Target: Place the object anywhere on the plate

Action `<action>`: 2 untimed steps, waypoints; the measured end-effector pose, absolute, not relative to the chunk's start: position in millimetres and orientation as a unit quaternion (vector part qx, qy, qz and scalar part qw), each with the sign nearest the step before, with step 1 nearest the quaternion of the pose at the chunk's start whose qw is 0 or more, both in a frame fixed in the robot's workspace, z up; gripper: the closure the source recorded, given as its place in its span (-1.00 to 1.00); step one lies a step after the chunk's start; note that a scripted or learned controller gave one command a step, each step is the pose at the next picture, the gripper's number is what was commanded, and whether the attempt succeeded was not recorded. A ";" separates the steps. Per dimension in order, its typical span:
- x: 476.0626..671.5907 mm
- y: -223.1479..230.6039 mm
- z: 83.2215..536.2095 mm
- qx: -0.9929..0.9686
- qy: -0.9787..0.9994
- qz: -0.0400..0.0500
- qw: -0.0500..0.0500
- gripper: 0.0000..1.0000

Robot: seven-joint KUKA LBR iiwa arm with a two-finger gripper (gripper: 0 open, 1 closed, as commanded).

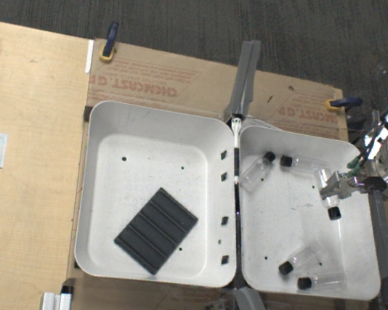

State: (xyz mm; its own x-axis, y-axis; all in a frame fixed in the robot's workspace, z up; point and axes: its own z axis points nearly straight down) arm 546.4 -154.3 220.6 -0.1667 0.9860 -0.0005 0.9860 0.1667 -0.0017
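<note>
The plate [157, 230] is a dark ribbed rectangle lying at a slant on the floor of the left bin [103, 172]. My gripper [333, 192] hangs over the right part of the right bin [272, 215], far to the right of the plate. It is shut on a small clear vial [334, 205], whose black cap points down out of the fingers. Loose vials lie in the right bin: one near the divider [254, 171], a pair of black caps at the back [278, 159], and others at the front right [304, 268].
A metal divider bar [244, 85] runs between the two bins. Cardboard [169, 84] lies behind them, held by clamps [110, 41]. A wooden table [17, 158] stretches to the left with small items along its edge.
</note>
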 end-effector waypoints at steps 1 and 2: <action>622.2 -108.0 185.3 -0.675 -0.738 0.001 0.000 1.00; 658.9 -49.5 278.6 -0.730 -0.684 0.001 0.000 1.00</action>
